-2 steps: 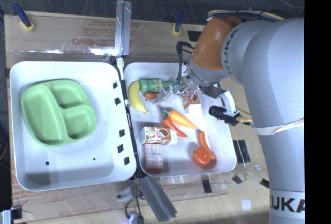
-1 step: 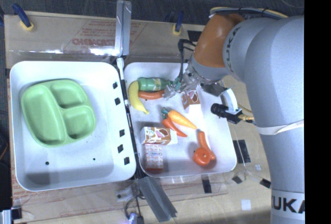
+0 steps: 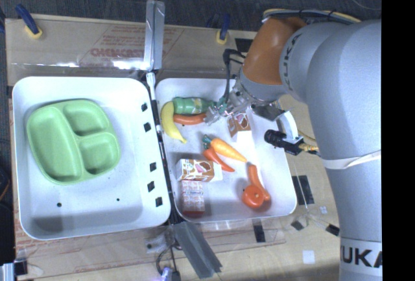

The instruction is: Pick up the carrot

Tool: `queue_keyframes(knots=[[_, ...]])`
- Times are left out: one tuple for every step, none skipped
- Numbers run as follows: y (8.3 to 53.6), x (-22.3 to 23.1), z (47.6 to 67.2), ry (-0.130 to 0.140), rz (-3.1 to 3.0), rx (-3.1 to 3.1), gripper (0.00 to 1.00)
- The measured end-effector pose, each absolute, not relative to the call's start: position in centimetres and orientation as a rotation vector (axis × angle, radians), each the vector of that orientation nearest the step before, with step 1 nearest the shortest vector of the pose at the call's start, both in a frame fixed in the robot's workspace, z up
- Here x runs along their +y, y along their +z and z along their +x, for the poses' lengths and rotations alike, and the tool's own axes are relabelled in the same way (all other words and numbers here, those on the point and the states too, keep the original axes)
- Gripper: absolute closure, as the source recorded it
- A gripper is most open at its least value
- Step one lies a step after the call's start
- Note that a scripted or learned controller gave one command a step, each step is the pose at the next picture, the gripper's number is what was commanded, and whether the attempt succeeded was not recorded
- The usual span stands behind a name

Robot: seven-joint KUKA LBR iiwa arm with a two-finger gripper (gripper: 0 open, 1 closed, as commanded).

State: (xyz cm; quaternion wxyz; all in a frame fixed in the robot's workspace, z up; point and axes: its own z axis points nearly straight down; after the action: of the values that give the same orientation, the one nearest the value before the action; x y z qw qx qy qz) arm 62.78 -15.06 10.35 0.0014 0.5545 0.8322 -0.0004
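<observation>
The carrot (image 3: 225,149) lies near the middle of the right bin (image 3: 283,190), its green top toward the upper left and its orange tip pointing down to the right. A second, smaller orange piece (image 3: 214,159) lies right against its lower side. Just below and left of them sits a small juice carton (image 3: 196,170), and under that a brown packet (image 3: 192,197) near the bin's front wall. To the right of the carrot, an orange ladle-shaped toy (image 3: 254,188) rests on the bin floor. Up and to the left, a banana (image 3: 168,122) curves along the bin's left wall, with a green bottle-like thing (image 3: 190,105) and a reddish sausage-like piece (image 3: 189,120) beside it.

The claw (image 3: 228,106) hangs over the upper part of the right bin, well above the carrot in the view and apart from it, next to a small brown-and-white packet (image 3: 240,124). How far open it stands I cannot tell, nor whether it has hold of anything.

The left bin (image 3: 39,208) holds a green divided tray (image 3: 72,139). Both bins sit on the table (image 3: 78,39).
</observation>
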Motion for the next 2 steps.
queue_keyframes(knots=[[9.3,-14.2,53.3,0.0,1.707,2.636,0.0],[9.2,-16.3,48.2,0.0,1.565,2.726,0.0]])
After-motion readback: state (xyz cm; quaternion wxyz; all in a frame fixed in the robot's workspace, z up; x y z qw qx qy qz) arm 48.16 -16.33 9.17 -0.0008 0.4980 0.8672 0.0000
